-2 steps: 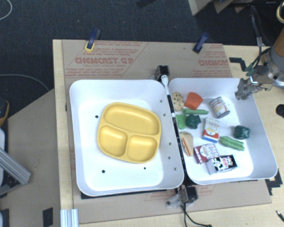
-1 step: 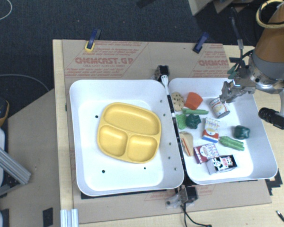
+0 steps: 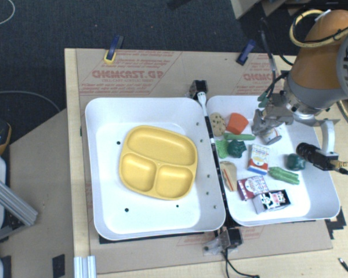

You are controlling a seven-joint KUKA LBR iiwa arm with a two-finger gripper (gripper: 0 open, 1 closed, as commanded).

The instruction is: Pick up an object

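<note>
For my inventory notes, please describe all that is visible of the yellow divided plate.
The yellow divided plate lies flat in the left bin, near its middle and turned at a slant. It looks like matte plastic, with rounded corners and three compartments: one large, two smaller. Nothing lies in it. It rests on the bin floor, apart from the walls.

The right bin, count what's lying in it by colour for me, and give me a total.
Green: 4, a stick, two lumps and a pickle shape
Orange: 1
Tan: 2
Printed packets: 3
Dark teal: 1
Total: 11
</note>
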